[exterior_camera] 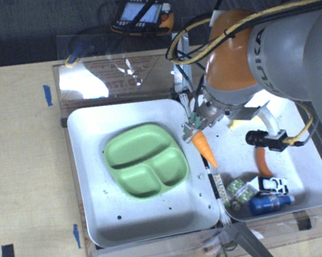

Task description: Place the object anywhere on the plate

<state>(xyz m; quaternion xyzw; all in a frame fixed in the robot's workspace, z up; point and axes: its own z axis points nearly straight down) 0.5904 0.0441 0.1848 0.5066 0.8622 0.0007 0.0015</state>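
A green divided plate (145, 159) lies in the left white bin (91, 181). My gripper (195, 126) hangs over the divider between the two bins, just right of the plate's upper right edge. It is shut on the top end of an orange carrot (204, 149). The carrot slants down and to the right from the fingers, its tip above the right bin's left rim.
The right bin (315, 181) holds a blue bottle (269, 203), a green and white packet (238, 189), a black and white item (274, 185) and an orange stick (263, 162). A black cable end (264, 138) hangs from the arm above them.
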